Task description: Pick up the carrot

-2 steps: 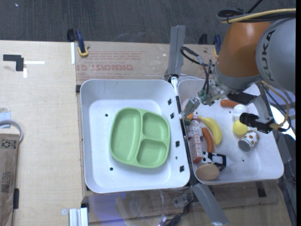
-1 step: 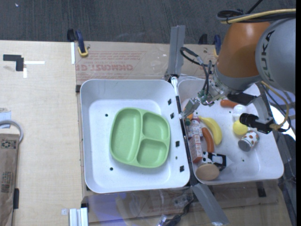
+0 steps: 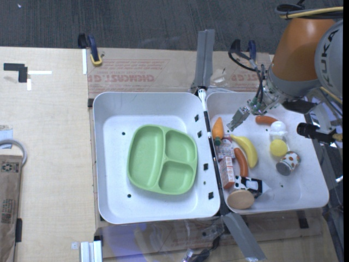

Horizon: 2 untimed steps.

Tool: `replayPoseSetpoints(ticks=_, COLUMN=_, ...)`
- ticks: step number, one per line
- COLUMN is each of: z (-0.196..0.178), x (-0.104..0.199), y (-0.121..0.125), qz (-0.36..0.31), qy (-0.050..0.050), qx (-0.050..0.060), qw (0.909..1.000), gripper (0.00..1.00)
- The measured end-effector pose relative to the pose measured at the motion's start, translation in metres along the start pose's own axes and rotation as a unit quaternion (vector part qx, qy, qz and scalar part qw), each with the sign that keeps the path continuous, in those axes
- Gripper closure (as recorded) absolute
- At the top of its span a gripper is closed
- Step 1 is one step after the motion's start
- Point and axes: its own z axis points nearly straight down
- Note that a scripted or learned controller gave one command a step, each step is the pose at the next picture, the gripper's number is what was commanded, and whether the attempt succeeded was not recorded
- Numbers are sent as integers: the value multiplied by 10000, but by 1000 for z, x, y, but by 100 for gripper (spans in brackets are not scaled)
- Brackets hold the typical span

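Reaching toward the carrot (image 3: 218, 127) is judged to be the step in hand. The carrot is seen as a small orange cone at the upper left of the right-hand bin (image 3: 305, 198), hard against the divider between the two bins, its narrow end pointing up the frame. The gripper (image 3: 238, 119) is seen just right of it and slightly higher in the frame, angled down and to the left from the grey and orange arm (image 3: 297, 42) at the upper right. The fingers appear slightly apart with nothing between them, and the carrot is not held.

For a clean grasp, the jaws should be brought over the thick middle of the carrot and aligned across its short width, not along its length. Little room is left on the carrot's left side by the bin wall, so one finger would have to be slid carefully into that narrow gap. A banana (image 3: 248, 149) lies just below and right of the carrot, with a red packet (image 3: 226, 165) and a sausage (image 3: 242, 164) beneath, and these could be nudged by a wide approach. A straight descent is judged safest, with closing delayed until the fingers are low beside the carrot

The green plate (image 3: 162, 159) sits in the left bin (image 3: 109, 146), well apart
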Motion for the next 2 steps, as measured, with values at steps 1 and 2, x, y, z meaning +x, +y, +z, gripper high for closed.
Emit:
replayPoseSetpoints(ticks=1, z=0, x=82, y=-40, qz=1063, qy=11, qx=10, qw=9943, gripper=0)
replayPoseSetpoints(ticks=2, z=0, x=41, y=25, qz=869, qy=5, qx=8, qw=9962, gripper=0)
